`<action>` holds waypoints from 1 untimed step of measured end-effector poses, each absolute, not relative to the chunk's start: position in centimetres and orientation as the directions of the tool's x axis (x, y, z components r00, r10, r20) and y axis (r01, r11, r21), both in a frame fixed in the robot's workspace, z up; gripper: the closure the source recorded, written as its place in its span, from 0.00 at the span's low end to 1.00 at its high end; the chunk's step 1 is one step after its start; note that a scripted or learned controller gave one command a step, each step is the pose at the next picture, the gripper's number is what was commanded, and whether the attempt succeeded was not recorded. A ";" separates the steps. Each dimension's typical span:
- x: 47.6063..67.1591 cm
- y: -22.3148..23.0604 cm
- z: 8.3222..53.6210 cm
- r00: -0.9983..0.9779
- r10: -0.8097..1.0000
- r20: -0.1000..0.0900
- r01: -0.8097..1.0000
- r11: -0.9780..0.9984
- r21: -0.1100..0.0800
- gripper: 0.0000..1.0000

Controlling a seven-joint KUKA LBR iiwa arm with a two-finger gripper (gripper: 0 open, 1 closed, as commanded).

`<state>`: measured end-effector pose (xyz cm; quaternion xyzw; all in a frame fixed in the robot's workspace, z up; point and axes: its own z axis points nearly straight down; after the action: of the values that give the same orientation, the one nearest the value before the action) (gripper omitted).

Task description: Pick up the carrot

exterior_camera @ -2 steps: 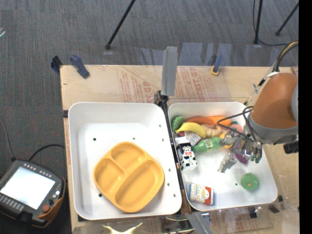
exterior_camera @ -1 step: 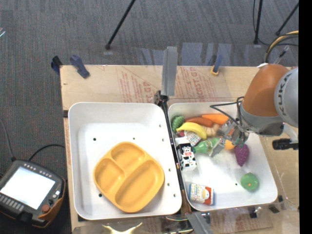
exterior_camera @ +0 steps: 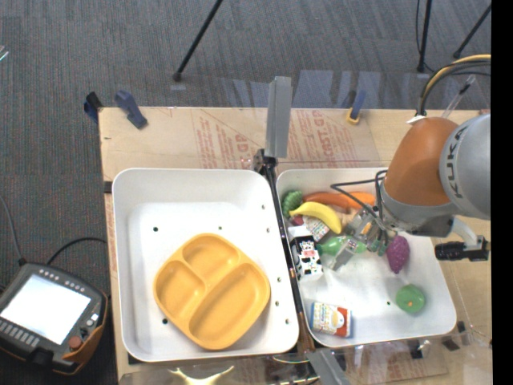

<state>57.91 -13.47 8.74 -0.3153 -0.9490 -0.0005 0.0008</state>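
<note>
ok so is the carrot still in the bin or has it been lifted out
In the bin. The carrot lies in the right bin behind the banana, partly hidden by the arm; the hand sits just in front of it.

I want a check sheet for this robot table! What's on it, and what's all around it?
Surface: wooden bench with two white bins, side by side.
Job's things: carrot in right bin, behind the banana.
Clutter: yellow plate in left bin; purple fruit, green fruit, cow carton, small pack in right bin.
Gripper: gripper low over right bin, beside the banana.
Cables: black cable by the wrist.
Surroundings: grey carpet, pendant on floor.
</note>
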 end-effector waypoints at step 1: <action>63.0 -14.1 8.8 -0.635 0.772 0.000 0.772 0.635 0.000 0.00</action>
<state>62.99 -14.08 8.78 -0.4271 -0.9042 0.0002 0.0001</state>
